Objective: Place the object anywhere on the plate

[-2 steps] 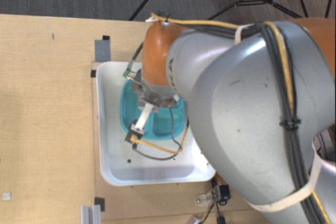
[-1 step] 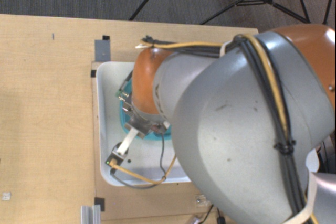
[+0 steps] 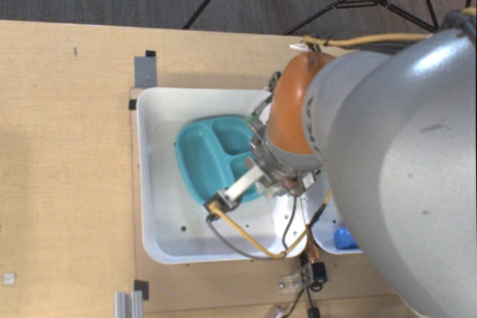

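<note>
A teal divided plate (image 3: 211,153) lies tilted in the left white bin (image 3: 153,182). It has one large section and smaller sections on its right side. My arm, grey with an orange band, comes in from the right and hangs over the plate's right edge, hiding that part of it. My gripper sits under the wrist and is covered by the arm. A small blue object (image 3: 343,238) lies in the right bin (image 3: 328,240), just below the arm.
A yellow cable loops over the left bin's lower right floor. The wooden bench (image 3: 67,160) stretches wide to the left. Tripod legs stand on the dark carpet beyond the bench's far edge.
</note>
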Available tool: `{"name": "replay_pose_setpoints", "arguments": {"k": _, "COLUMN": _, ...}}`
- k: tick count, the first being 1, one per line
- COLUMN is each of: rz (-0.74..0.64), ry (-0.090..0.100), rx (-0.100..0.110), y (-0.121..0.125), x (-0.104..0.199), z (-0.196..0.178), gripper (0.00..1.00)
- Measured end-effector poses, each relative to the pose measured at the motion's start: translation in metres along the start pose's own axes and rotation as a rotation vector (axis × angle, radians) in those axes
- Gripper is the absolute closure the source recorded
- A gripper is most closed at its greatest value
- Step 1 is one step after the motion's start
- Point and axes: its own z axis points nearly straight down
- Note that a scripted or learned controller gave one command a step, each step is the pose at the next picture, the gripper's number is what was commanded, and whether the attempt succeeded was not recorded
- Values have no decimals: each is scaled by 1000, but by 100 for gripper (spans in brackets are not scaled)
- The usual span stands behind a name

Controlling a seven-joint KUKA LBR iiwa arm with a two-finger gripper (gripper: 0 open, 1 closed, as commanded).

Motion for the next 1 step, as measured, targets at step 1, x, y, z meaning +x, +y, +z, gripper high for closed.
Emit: {"name": "replay_pose_setpoints", "arguments": {"k": 1, "rz": -2, "ry": 12, "rx": -3, "y": -35, "x": 25, "z": 78, "gripper": 100}}
